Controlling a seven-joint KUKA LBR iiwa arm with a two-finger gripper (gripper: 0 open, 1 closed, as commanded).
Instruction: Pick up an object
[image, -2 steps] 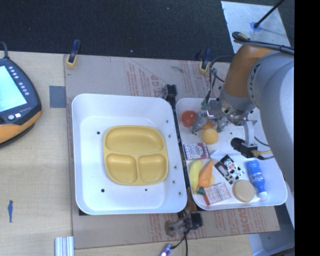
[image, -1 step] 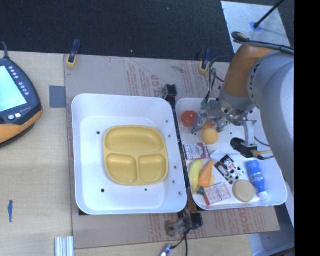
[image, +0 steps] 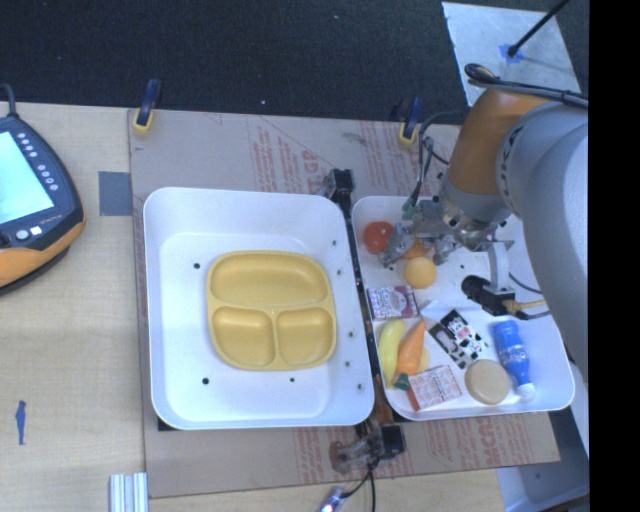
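Observation:
My gripper (image: 422, 248) hangs over the far part of the right bin (image: 545, 400), fingers spread open with nothing between them. An orange ball (image: 421, 272) lies just in front of the fingertips, and a red tomato (image: 377, 236) sits to their left. Further forward lie a pink packet (image: 391, 301), a yellow banana (image: 390, 347), a carrot (image: 412, 345), a black-and-white spotted item (image: 460, 337), a blue bottle (image: 512, 350), a tan round piece (image: 488, 381) and a red-and-white packet (image: 433, 387).
The left bin (image: 170, 300) holds a yellow divided tray (image: 270, 308). A handheld control pendant (image: 30, 205) lies on the bench at the far left. Clamps (image: 146, 108) hold the cardboard at the back edge.

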